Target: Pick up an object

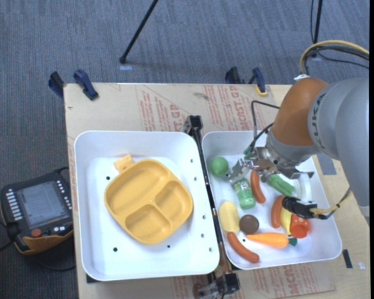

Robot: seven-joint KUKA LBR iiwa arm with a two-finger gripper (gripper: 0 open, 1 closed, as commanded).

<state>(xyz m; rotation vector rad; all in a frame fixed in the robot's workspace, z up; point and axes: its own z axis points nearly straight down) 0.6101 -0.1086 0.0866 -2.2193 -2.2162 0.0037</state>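
Camera view — bench seen from above at a slant, bearing two white bins side by side.

Left bin (pixel 87 167): is holding one yellow divided plate (pixel 148 199), lying flat near the middle, its small tab pointing toward the bin's far left corner.

Right bin (pixel 330 242): is holding a scatter of toy foods.
- Green ball (pixel 219 166), sitting near the bin's left wall, apart from the rest.
- Green bottle (pixel 243 192), lying just below the gripper, its pale cap end toward the gripper.
- Red sausage (pixel 257 187), lying just beside the bottle on its right, running at a slant.
- Green pepper-like piece (pixel 280 184), partly hidden under the wrist.
- Pale yellow piece (pixel 229 216), standing next to a dark brown ball (pixel 249 223).
- Carrot (pixel 269 240), lying along the near side, its tip toward the brown ball.
- Second sausage (pixel 243 247), lying at the near left, just below the carrot's tip.
- Red and orange pieces (pixel 297 224) clustered at the right, with a black cable crossing over them.

Arm: is reaching in from the right, orange band (pixel 297 114) above the wrist. Gripper (pixel 244 169) is hanging over the far part of the right bin, between the green ball and the red sausage, right above the bottle's cap — whether its pincer is released or clenched, I cannot tell.
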